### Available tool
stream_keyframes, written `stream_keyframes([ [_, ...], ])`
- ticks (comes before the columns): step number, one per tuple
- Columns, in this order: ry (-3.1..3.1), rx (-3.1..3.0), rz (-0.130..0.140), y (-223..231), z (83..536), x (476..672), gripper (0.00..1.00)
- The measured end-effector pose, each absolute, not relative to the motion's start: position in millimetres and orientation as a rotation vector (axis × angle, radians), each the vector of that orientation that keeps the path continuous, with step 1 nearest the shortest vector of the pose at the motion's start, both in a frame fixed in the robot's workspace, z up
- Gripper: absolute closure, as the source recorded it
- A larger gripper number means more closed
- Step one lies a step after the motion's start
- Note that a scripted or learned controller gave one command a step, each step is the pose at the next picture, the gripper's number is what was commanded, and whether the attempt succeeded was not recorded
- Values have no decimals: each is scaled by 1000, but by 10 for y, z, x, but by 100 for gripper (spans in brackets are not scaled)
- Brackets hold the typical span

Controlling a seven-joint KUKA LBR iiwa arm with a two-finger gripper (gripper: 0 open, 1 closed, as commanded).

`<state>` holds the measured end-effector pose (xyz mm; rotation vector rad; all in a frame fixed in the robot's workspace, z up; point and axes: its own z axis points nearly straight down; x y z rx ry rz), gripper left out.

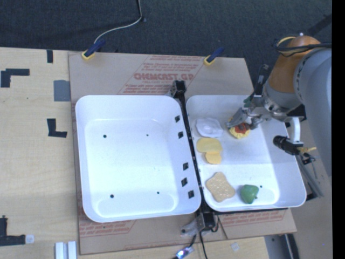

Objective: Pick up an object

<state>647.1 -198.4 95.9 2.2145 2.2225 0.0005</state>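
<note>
In the right bin [280, 169], my gripper [239, 124] hangs at the upper middle, reaching in from the right. Directly at its tip lies a small yellow and red object [240, 132], touching or nearly touching it. A pale white piece [208, 127] rests just left of the gripper. Below that sit a round yellow piece [208, 144] and a smaller yellow piece [214, 157]. A tan cracker-like slab [220, 186] and a green pepper-like object [248, 193] lie near the bin's front edge.
The left bin [129, 155] stands beside the right one, joined by a black divider [186, 144]. Both rest on a cardboard sheet [156, 74] held by two blue and yellow clamps [92, 49]. A cable [135, 15] runs across the dark floor behind.
</note>
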Motion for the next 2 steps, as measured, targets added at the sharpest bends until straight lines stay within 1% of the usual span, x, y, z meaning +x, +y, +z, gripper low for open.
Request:
stream_keyframes([
  [1,2232,2214,2,-1099,1090,6449,100],
  [2,2227,2208,10,-489,1901,6710,100],
])
